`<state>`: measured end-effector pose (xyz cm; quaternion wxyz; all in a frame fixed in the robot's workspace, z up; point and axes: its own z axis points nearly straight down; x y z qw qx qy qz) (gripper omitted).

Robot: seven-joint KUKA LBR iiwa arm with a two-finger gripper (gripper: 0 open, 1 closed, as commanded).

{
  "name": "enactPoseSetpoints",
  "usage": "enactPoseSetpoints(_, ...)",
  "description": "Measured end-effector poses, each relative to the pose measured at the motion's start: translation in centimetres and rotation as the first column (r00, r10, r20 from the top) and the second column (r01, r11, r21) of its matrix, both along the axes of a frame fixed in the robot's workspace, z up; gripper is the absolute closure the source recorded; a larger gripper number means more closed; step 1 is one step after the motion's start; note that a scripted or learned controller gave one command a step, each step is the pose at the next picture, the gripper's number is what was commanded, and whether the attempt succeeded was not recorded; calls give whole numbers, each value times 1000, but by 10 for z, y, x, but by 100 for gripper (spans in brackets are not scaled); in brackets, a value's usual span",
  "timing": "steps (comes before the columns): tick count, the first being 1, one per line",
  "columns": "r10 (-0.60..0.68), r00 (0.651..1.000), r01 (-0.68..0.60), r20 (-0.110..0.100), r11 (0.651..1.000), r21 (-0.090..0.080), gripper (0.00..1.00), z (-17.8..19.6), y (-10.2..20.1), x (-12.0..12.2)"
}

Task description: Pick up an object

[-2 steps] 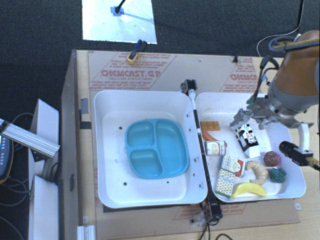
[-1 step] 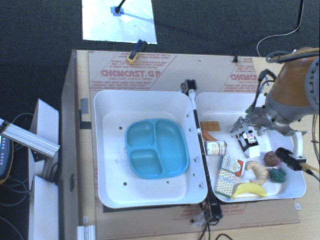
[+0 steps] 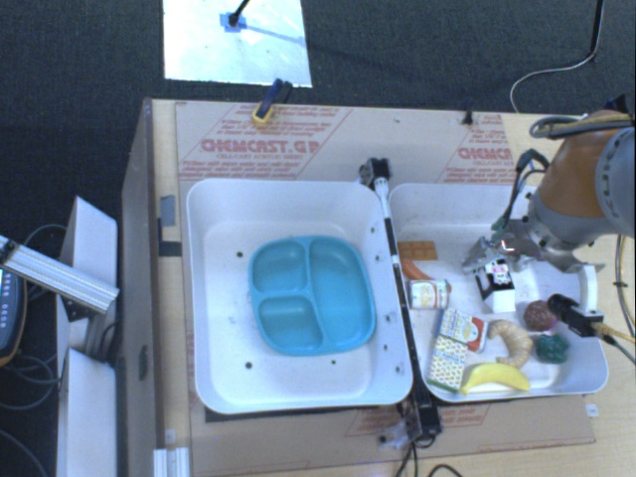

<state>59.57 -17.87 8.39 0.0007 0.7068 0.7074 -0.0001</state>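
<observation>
— Blue plastic first: a sectioned blue tray (image 3: 311, 294) lies flat in the left bin (image 3: 214, 366), three compartments, roughly centred.

— And the right bin (image 3: 452, 202)?

— Crowded along its near half. A banana (image 3: 496, 377) at the front edge; a croissant (image 3: 514, 340) just behind it. A patterned carton (image 3: 455, 349) lies flat beside those, toward the divider. A small can (image 3: 428, 293) rests on its side near the divider, with an orange strip, maybe a carrot (image 3: 413, 269), and a tan waffle-like square (image 3: 417, 249) behind it. At the far right: a reddish-brown round item (image 3: 540, 314) and a dark green lump (image 3: 552, 348).

— Arm?

— Comes in from the right, orange band above the wrist. The end effector (image 3: 489, 258) hangs low over the right bin, just above a small black-and-white box (image 3: 496, 282).

— Open or closed?

— Cannot tell; the tips are a blur of grey against the white bin. Nothing is visibly held.

— Surroundings?

— Both bins sit on a brown cardboard-covered worktop (image 3: 288, 137) with red print. A yellow-and-blue clamp (image 3: 269, 102) sits at its far edge.
</observation>
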Motion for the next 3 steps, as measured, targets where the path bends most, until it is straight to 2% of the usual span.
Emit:
enactPoseSetpoints(1, 0, 1000, 0, 0, 1000, 1, 0, 0, 1, -12)
enactPoseSetpoints(2, 1, 1000, -1, 3, 1000, 1, 100, 12, 1, -11)
enactPoseSetpoints(3, 0, 1000, 0, 3, 1000, 0, 100, 74, 2, -30)
